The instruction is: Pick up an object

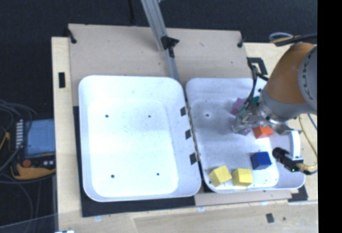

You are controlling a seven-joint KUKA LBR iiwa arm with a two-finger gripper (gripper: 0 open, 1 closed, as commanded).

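My gripper [241,124] is low in the right bin [214,98], near its middle right, under the grey and orange wrist. A purple piece [236,104] lies just above the fingertips and another purple bit shows right at them. An orange block [263,132] sits just right of the gripper. A blue cube [261,160] lies lower right, and two yellow blocks [220,175] [242,176] rest along the bin's front edge. The wrist hides part of the fingers.
The left bin [131,136] stands beside the right one, with small clips along the shared wall. A slanted metal rod [152,10] rises behind the bins. A blue box and cables [37,138] lie off the bench at the left.
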